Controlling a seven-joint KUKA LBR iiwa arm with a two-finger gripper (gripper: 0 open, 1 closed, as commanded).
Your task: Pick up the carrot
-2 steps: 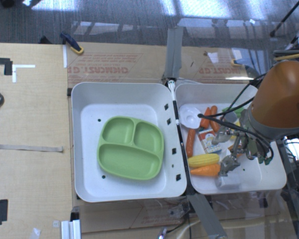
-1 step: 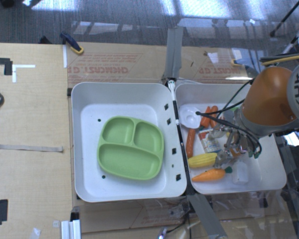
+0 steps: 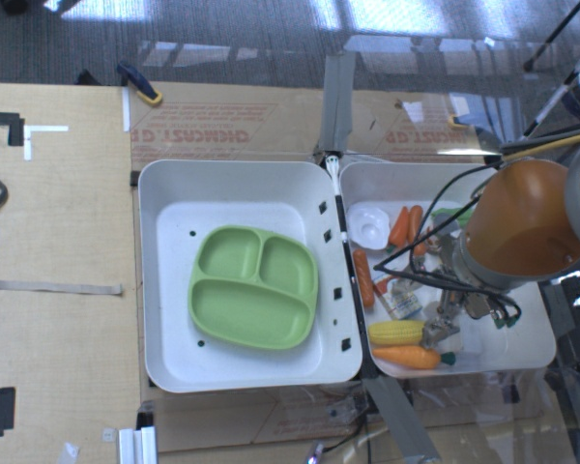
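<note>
At the far left of the frame we see the tabletop (image 3: 58,240), bare wood with a few black marks and a strip of tape, none of it part of the job. Moving right, the left bin (image 3: 155,288) holds a green divided plate (image 3: 255,286) lying flat near its middle, and its 3 compartments look vacant; we judge it sits there as a likely drop-off spot rather than anything to be grasped now. Past the hinge strip in the centre, the right bin (image 3: 532,351) is crowded: a small white cup (image 3: 370,225) near its upper left, several slim orange pieces beside it, a yellow corn cob (image 3: 394,333) lower down, and the carrot (image 3: 407,358) lying on its side just below the corn, close to the bin's lower wall, its green tip pointing right. That it lies almost touching the corn and the wall matters, we think, since a descent there leaves little room on either flank. The end effector (image 3: 443,329) hangs low just right of the corn and above the carrot's right end, under the orange band at the frame's right; cables blur it, so we cannot tell how its jaws stand, and nothing is visibly held.
</note>
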